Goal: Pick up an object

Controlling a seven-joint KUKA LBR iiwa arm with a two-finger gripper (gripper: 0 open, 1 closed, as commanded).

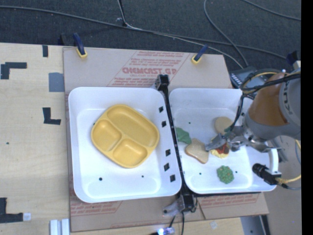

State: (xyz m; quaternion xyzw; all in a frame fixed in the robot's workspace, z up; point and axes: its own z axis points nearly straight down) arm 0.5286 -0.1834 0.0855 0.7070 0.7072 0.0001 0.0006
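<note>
1. I see the grey two-finger gripper [218, 145] low in the right white bin [195, 98]; can't tell its finger state.
2. Tan toast-shaped piece [196, 152] just left of it.
3. Fuzzy green lump [225, 174] nearby.
4. Yellow divided plastic tray [125, 135] in left white bin [80, 131].

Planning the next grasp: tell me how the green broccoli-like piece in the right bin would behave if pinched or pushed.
The green broccoli-like piece looks small and lumpy, so probably light. Its rounded shape suggests it may roll or skid on the right bin, whose floor looks smooth. Its bumpy surface could give fingers some purchase.
</note>
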